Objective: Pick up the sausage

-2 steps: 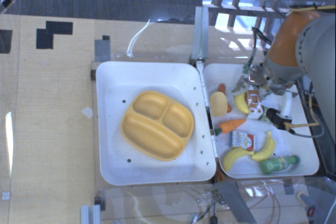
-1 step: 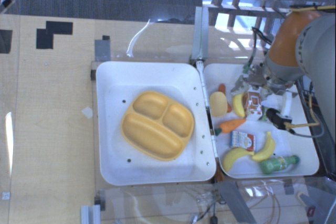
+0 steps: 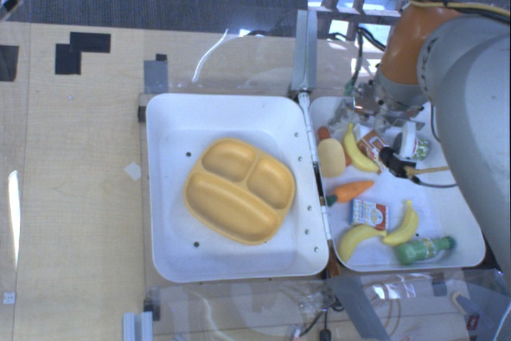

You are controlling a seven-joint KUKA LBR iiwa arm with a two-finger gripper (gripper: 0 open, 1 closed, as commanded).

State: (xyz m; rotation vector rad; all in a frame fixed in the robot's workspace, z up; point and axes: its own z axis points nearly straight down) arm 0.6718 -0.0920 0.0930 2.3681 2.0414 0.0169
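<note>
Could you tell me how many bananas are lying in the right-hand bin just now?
3. One banana lies near the bin's top beside the gripper; two more lie near the front, flanking the small carton. Others may be hidden under the arm.

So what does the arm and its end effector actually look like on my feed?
The arm is bulky, rounded and light grey, with an orange band above the wrist. Below that, the end effector is a cluttered metallic and black assembly with thin cables running around it. A yellow-edged cable trails along the top of the arm. I can make out no readable markings.
</note>
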